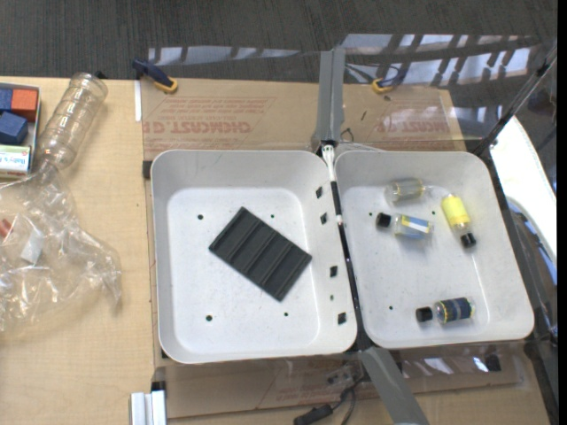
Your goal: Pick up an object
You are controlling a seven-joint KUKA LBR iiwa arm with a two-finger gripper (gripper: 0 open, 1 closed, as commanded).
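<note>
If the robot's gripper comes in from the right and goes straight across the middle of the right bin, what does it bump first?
Likely the right bin's rim if low; otherwise the yellow bottle with a black cap, though depth is unclear.

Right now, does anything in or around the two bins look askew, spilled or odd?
Nothing looks spilled or damaged. The dark ribbed panel lies askew in the left bin; four small bottles lie on their sides, scattered, in the right bin.

Ribbed slab (260, 253) in left bin (168, 237)
</note>
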